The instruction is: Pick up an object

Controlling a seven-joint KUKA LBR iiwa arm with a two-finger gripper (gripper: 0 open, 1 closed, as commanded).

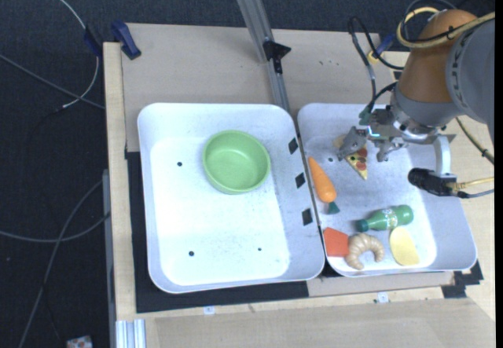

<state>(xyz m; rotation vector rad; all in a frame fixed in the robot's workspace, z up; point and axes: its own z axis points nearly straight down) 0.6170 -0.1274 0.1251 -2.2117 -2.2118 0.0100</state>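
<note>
The camera view shows the fingers (368, 145) spread and low in the right bin (456, 221), straddling a small yellow-and-red wedge (359, 165) just beneath them, so the grasp looks begun; next, I'd say, they must close squarely on it.

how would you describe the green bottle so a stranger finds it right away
Look in the right bin, toward its near end. The green bottle lies on its side there, above the croissant. It is the sole green thing in that bin.
</note>
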